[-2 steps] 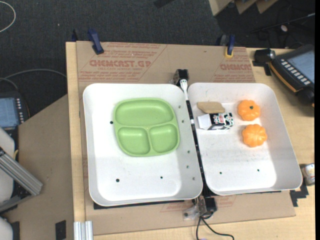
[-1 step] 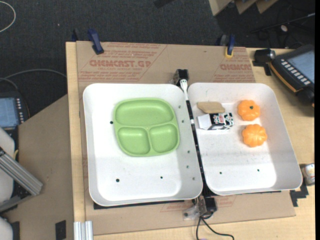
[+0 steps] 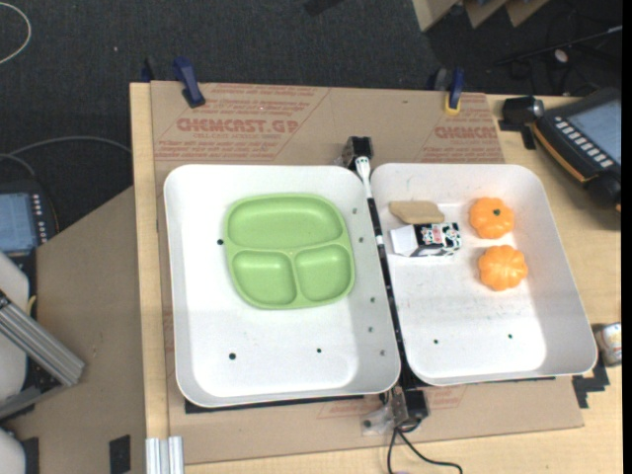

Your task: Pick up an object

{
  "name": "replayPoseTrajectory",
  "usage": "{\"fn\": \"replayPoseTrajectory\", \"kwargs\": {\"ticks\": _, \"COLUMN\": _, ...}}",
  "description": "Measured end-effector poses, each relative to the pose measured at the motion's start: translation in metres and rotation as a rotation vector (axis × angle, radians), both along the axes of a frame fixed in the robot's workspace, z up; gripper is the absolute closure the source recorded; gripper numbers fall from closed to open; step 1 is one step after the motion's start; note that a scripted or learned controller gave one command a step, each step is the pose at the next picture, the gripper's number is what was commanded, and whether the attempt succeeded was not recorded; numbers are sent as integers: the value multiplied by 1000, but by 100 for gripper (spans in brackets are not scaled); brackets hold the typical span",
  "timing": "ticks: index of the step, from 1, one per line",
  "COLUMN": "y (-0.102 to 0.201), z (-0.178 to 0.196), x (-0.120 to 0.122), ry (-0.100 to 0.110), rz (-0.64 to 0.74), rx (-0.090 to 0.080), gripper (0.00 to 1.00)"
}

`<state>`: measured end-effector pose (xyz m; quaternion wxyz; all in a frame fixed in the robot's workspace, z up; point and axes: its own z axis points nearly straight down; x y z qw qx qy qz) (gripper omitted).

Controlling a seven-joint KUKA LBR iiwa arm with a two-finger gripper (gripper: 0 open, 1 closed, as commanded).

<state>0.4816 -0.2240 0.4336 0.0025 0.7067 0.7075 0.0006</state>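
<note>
Bins are sitting side by side on the bench in the camera view: the left bin [image 3: 197,344] is holding a green divided plate [image 3: 288,250], and the right bin [image 3: 494,349] is carrying the loose things on offer for the pick. Near its upper left, a small milk carton [image 3: 427,239] is lying on its side, its long axis running roughly left to right with a slight tilt, the white end pointing toward the seam between the bins; which end is the top is too small to tell. A tan flat block [image 3: 416,210] is lying just above it, touching or nearly so. Well to the right, two small orange pumpkins [image 3: 491,217] [image 3: 502,267] are sitting apart from each other, one above the other, round and without any real long axis. The state of the gripper is something I cannot tell from this view. Judging by looks, the pumpkins are probably light, stiff toys with ribbed, rounded sides that could slip; gripping across the widest middle seems safest. The carton looks light and boxy, best pinched across its short sides.
</note>
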Motion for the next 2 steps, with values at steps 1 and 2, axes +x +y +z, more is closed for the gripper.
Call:
{"fn": "replayPoseTrajectory", "kwargs": {"ticks": 1, "y": 0, "z": 3, "x": -2, "ry": 0, "rz": 0, "rx": 0, "gripper": 100}}
{"fn": "replayPoseTrajectory", "kwargs": {"ticks": 2, "y": 0, "z": 3, "x": -2, "ry": 0, "rz": 0, "rx": 0, "gripper": 100}}
